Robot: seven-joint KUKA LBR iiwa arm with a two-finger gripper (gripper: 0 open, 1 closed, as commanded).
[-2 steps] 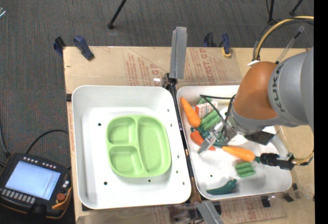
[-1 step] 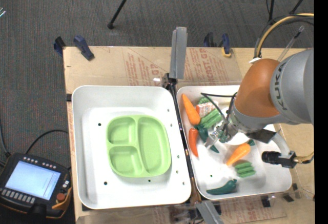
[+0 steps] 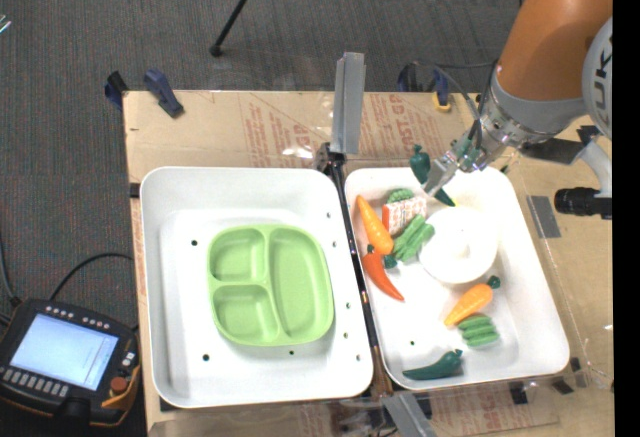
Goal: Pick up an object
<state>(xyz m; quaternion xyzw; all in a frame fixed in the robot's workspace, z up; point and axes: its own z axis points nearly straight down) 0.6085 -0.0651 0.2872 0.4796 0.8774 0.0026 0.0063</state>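
My gripper (image 3: 447, 172) hangs over the far edge of the right bin (image 3: 530, 275), below the orange wrist band. A small dark green toy vegetable (image 3: 420, 164) is right against its left side; I cannot tell if it is held. Below it in the bin lie a white and red block (image 3: 403, 215), an orange carrot (image 3: 372, 223), a green pod (image 3: 412, 238), a red chili (image 3: 384, 278) and a white bowl (image 3: 460, 246).
Nearer the front of the right bin are a second carrot (image 3: 468, 303), a light green piece (image 3: 480, 331) and a dark green pepper (image 3: 435, 366). The left bin (image 3: 170, 225) holds a green divided plate (image 3: 270, 283). A grey post (image 3: 348, 110) stands behind the bins.
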